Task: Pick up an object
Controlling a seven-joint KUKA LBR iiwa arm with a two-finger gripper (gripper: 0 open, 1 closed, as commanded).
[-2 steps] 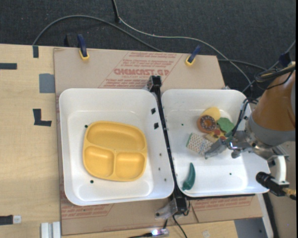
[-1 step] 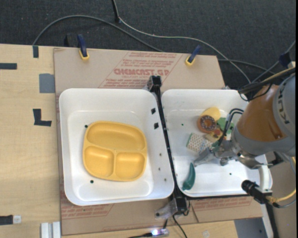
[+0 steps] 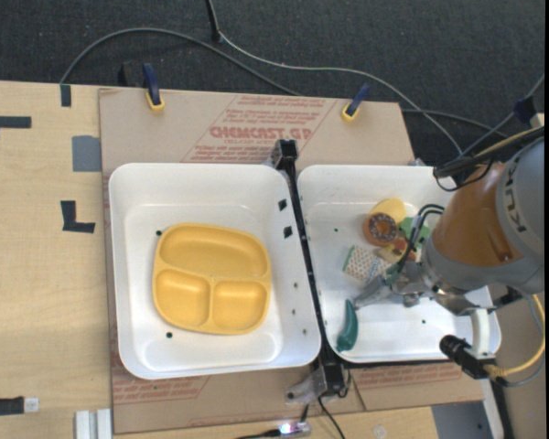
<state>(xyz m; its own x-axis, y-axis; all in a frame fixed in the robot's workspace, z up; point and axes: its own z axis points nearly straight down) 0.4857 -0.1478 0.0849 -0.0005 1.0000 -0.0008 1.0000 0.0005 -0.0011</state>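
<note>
A small pale mesh-patterned piece (image 3: 359, 262) lies in the right bin (image 3: 384, 176), just up and left of the gripper (image 3: 377, 288). Whether the gripper grips anything cannot be told. A teal tool (image 3: 348, 326) lies below it, long axis near upright.

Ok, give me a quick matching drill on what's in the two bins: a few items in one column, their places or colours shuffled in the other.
Items:
1. yellow divided tray
2. teal tool
3. round orange-and-yellow object
4. gripper

Descriptions:
A. near the front wall of the right bin
B. toward the back of the right bin
C. middle of the left bin
D. low over the right bin's middle, beside a small patterned piece

Pairs: 1-C, 2-A, 3-B, 4-D
</note>
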